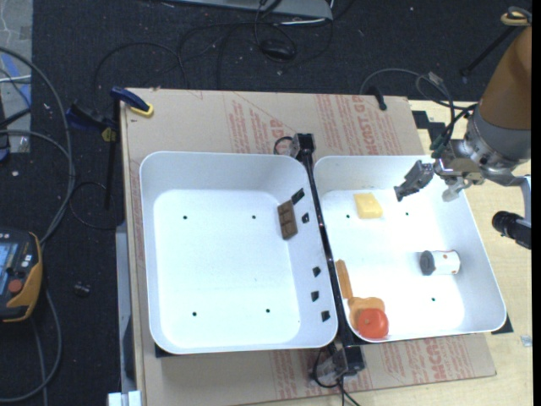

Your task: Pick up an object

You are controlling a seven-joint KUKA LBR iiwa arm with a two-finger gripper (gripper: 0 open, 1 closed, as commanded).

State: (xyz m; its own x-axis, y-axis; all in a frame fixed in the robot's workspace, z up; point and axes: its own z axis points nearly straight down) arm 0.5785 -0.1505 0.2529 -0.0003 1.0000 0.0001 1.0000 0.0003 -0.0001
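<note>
My gripper (433, 186) hangs over the far side of the right bin (473, 227), open, with nothing between its fingers. A yellow block (368, 205) lies just to its left on the bin floor. A white and grey cylinder (439, 263) lies on its side nearer the front, below the gripper. In the front left corner of that bin sit a red ball (371, 321) and an orange stick-shaped piece (343, 278). A brown bar (288, 220) leans at the right wall of the left bin (211, 252).
The bins sit side by side on a cardboard sheet (338, 121), joined by a black strip (317, 227). Cables and a blue and yellow clamp (131, 101) lie beyond the far left corner. The arm's orange band (511, 74) rises at the right.
</note>
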